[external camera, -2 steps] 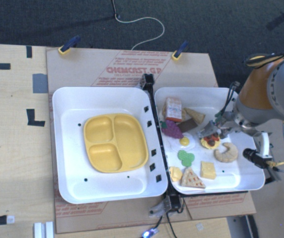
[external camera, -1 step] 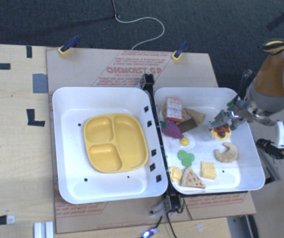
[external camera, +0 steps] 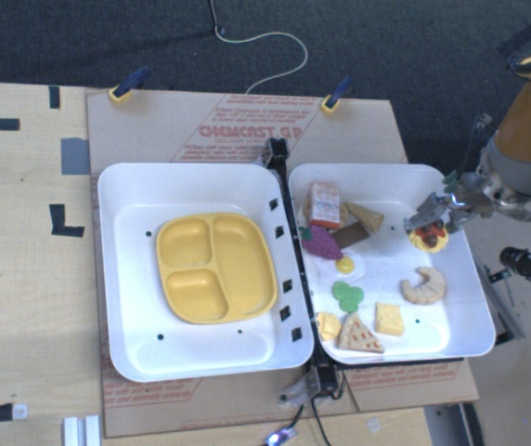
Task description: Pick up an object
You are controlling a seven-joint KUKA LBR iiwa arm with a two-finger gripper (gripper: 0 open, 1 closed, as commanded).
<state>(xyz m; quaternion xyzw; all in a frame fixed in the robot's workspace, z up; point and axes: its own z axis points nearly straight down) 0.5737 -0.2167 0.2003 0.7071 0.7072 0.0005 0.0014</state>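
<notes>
from where i stand the yellow divided plate sits alone in the left bin, and everything else i place against it. just to its right, past the black divider, the right bin holds a scatter of toy food: a small carton up high, a purple piece and a brown slab below it, a fried egg, a green piece, then a pizza slice and a cheese cube along the near side. farther right of the plate lies a croissant, and above it the red and yellow toy, the piece that looks to be the target. the gripper hangs right over that toy at the bin's far right wall, touching or nearly so; whether it is spread or pinched i cannot tell from here. i'd guess the toy is light hollow plastic, stiff and a bit slick, rounded, so it may squirt sideways. pinching across its middle, low down, seems the safest hold, and the wall close by leaves little room.
</notes>
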